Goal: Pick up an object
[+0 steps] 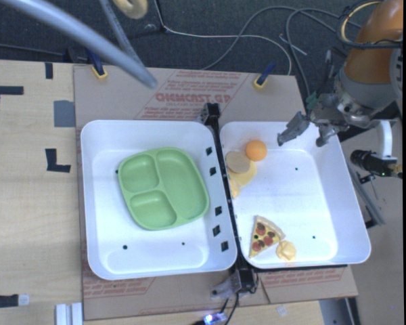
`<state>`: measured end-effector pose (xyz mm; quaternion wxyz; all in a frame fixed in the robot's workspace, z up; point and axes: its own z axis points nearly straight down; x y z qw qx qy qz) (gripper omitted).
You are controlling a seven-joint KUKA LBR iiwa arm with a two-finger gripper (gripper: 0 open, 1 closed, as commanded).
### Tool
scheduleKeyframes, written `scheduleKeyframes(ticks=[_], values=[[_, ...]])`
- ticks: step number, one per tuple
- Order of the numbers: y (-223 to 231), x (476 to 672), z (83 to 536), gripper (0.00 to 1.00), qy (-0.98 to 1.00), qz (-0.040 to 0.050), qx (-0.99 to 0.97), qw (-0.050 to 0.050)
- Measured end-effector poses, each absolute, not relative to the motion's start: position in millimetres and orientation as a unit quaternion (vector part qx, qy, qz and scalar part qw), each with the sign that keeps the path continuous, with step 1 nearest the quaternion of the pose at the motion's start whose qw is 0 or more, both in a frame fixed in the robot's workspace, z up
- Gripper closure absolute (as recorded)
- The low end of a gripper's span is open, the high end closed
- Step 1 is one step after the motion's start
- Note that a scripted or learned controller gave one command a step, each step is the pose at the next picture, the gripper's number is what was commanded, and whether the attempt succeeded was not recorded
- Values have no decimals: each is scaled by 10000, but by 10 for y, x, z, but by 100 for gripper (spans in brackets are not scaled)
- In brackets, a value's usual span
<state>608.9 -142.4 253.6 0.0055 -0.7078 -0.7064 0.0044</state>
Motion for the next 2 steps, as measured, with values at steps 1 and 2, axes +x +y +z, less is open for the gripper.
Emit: scheduleKeyframes(ticks=[1, 2], values=[[-1419, 6111, 2615, 0, -7076, 6, -7066, 5], [-1422, 6114, 1980, 0, -7074, 19, -7068, 12]])
